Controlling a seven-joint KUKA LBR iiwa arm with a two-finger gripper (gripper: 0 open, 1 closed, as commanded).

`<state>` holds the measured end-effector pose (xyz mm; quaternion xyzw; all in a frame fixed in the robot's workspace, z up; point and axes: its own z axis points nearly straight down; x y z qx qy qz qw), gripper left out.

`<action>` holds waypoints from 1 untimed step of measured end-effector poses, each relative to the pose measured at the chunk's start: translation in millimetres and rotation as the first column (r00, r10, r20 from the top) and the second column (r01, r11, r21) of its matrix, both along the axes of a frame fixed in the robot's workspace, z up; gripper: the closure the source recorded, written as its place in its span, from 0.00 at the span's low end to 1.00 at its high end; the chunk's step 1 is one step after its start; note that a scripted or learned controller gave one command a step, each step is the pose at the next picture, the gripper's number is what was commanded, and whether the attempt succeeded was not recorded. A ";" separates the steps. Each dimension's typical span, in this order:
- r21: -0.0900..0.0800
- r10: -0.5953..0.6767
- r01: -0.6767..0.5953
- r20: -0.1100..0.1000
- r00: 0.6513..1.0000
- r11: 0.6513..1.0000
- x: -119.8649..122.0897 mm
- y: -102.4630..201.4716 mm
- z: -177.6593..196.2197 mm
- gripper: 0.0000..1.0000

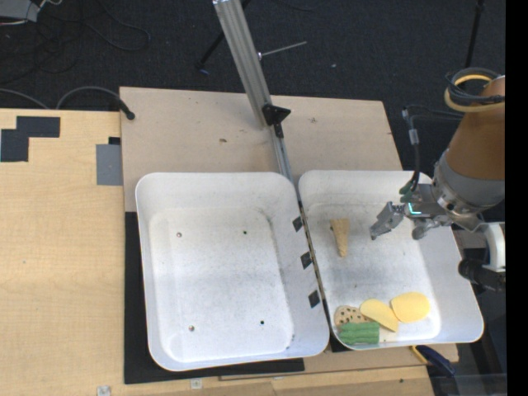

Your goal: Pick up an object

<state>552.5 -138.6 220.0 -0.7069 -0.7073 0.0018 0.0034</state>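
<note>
**Gripper poised over the right bin, nothing in hand yet**

Over the right bin (326, 190), toward its three o'clock wall, the gripper (402, 223) is hanging with its jaws standing apart and nothing between them. By my reading the approach step is in hand. The nearest candidate, a tan cone (340, 236), is lying alone toward nine o'clock from the gripper, well apart from it. The next move calls for travelling that way and descending squarely over it. Open floor is surrounding the cone, though the divider wall sits near its nine o'clock side. Down at six o'clock, two yellow pieces (398, 310), a green piece (359, 333) and a speckled cookie (347, 313) are crowding the rim, leaving little finger room.
</note>
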 end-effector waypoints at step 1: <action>-0.001 -0.002 0.002 0.005 1.000 1.000 0.7 -1.1 2.0 0.00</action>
